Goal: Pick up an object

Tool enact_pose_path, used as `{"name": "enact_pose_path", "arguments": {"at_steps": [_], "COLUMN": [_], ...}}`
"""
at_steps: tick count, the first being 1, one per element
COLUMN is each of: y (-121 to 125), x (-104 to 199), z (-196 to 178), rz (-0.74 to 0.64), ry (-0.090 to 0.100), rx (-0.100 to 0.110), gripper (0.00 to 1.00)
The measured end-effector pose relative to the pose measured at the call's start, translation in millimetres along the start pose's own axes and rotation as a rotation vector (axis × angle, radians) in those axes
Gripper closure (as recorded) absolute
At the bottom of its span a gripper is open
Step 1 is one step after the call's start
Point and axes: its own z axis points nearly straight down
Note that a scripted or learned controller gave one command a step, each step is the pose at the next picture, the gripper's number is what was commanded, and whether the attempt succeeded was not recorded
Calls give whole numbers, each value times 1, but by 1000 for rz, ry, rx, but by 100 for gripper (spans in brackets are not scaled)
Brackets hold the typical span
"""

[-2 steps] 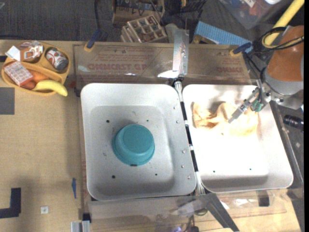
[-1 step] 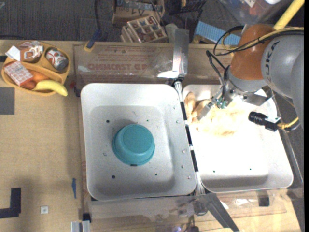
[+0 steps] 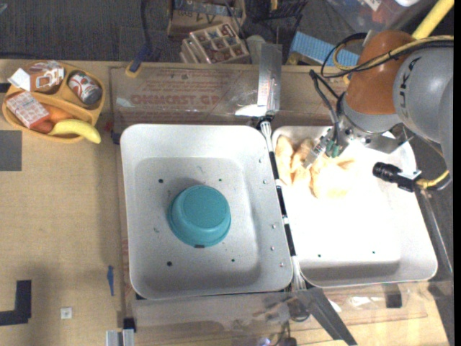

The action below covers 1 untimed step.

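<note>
**My gripper low over the pale lump in the right bin**

My arm [image 3: 403, 85] comes in from the right, and my gripper [image 3: 325, 150] sits in the upper left part of the right bin [image 3: 367, 251]. It is down at the top edge of a pale, cream-orange soft thing [image 3: 325, 184], perhaps touching it. From this slant I cannot tell how far open I am, nor whether I have hold of anything.

The soft thing lies crumpled on the bin floor, close to the bin's left wall and near its far wall. It has no clean outline. One lobe runs along the left wall, lying far to near. A thicker lump spreads away from it, right and a little nearer, below my gripper. Taken whole, it is wider than it is deep, so its long axis runs roughly across the bin, dipping toward the near right. I cannot make out a front or a back end on it.

The left bin [image 3: 144, 157] bears a teal bowl [image 3: 200, 215] near the middle of its floor, well apart from me. It is round, with no long axis to speak of, and it looks turned mouth-down.

On the bench beyond the left bin's far left corner is a yellow tray [image 3: 13, 111] with a banana [image 3: 75, 128] at its near edge.
</note>
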Motion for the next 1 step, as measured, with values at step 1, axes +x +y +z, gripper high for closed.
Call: {"name": "enact_pose_path", "arguments": {"at_steps": [1], "y": [21], "x": [30], "z": [-131], "rz": [-15], "ry": [10], "rx": [11], "gripper": [100]}}
